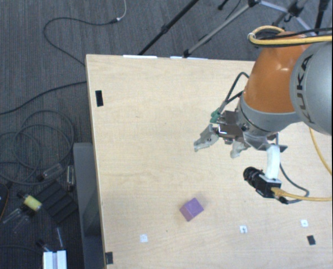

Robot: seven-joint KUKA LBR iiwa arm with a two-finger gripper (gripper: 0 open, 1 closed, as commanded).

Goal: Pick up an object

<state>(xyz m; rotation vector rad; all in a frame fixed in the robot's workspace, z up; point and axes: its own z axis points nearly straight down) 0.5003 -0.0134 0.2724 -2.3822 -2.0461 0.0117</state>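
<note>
A small purple cube (192, 209), matte and slightly rounded at its edges, sits on the pale wood-grain worktop (149, 139) near its lower edge. Well apart from it, up and to the right, hangs the gripper (220, 146), its two grey metal fingers spread wide with nothing between them. Above it rises the smooth arm (284, 88) with its glossy orange band, yellow cable (284, 35) looped on top. Dark carpet with black cords (26, 144) lies to the left.
</note>
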